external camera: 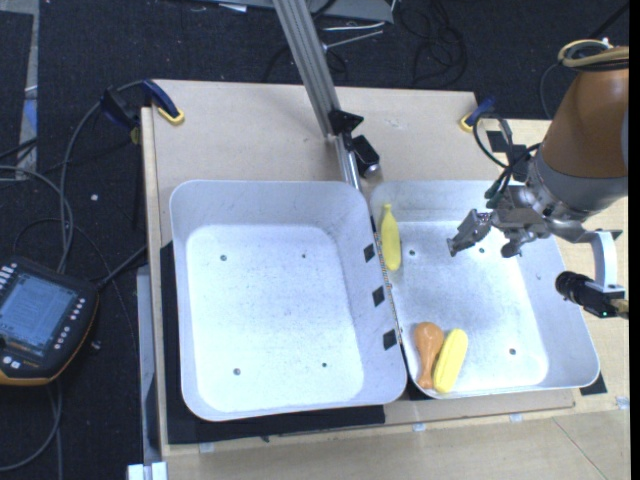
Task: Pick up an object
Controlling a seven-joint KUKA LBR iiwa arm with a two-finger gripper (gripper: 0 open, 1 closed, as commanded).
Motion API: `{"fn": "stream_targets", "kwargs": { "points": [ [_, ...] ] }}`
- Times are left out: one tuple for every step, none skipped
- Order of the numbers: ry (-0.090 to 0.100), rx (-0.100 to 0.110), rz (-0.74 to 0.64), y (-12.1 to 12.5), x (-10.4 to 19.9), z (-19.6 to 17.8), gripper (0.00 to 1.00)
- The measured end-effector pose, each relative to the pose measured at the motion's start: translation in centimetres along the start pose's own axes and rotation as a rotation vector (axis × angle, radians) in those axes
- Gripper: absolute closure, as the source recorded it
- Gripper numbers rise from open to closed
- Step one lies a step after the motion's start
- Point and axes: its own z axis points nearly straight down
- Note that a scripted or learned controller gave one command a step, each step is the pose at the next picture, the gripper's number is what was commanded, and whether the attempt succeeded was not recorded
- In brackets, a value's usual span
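1. Grey KUKA arm with orange band (598, 98) reaches in from the right; its two-finger tool (487, 236) hangs over the upper part of the right shallow white bin (560, 368), fingers spread apart, nothing between them — released, likely poised above the bin to choose a target.
2. Three candidates in the right bin, all against its left side, probably slid there along the sloped wall.
3. Small yellow elongated plastic piece (390, 238) lies along the divider between the bins, left of the tool, near, roughly level with it.
4. Orange drumstick-shaped toy (428, 348) and yellow corn-like oblong toy (450, 358) lie touching at the bin's lower left, well apart from the tool, below-left of it.
5. Left shallow white bin (200, 208) sits beside it on the pale wooden desk (250, 128).
6. Nothing picked yet.
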Motion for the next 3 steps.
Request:
{"fn": "stream_targets", "kwargs": {
  "points": [
    [0.0, 0.0, 0.0, 0.0, -0.8, 4.6, 0.0],
    [0.0, 0.002, 0.0, -1.0, -0.9, 10.3, 0.0],
    [0.0, -0.004, 0.0, -0.8, -0.9, 9.0, 1.0]
  ]
}}
